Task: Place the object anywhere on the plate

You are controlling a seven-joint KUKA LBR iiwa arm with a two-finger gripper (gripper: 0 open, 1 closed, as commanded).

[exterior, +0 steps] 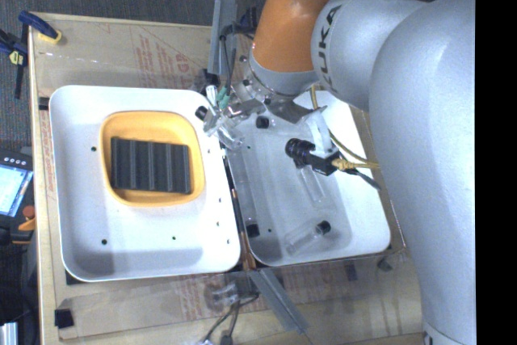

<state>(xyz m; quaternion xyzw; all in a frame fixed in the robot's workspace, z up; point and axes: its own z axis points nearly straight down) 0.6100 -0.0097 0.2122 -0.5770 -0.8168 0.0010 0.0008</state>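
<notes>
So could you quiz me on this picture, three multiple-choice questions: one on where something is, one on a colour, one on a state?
1. Where is the plate?
A. In the view's right bin
B. In the view's left bin
C. On the floor

2. What colour is the plate?
A. Yellow
B. Blue
C. Green

3. How is the dark ribbed block placed?
A. Hanging in the air
B. On the bench outside the bins
C. Lying on the plate

Answers:
1 B, white bin floor surrounds the plate on the left.
2 A, its rim is yellow-orange.
3 C, the plate's rim frames the block on all sides.
</notes>
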